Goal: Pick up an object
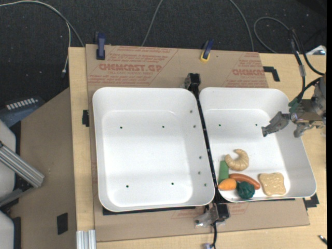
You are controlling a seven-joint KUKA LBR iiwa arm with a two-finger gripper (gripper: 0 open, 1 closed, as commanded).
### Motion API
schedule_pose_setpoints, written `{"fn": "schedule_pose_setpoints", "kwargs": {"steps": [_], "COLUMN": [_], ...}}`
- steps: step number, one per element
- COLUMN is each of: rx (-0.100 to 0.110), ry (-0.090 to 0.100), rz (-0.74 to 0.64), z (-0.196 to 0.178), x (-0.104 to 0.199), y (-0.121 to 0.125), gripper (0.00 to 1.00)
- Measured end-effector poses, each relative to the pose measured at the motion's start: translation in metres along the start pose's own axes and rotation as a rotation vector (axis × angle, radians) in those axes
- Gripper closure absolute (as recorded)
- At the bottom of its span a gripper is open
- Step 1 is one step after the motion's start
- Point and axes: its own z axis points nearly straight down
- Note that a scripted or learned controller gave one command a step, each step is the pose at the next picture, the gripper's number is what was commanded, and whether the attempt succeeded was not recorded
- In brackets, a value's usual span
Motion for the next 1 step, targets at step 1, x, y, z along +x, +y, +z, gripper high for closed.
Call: {"fn": "schedule_pose_setpoints", "kwargs": {"steps": [1], "rx": [0.000], "ry": [0.000], "rz": [0.000], "z": [0.0000], "x": [0.0000], "y": [0.0000], "gripper": [0.00]}}
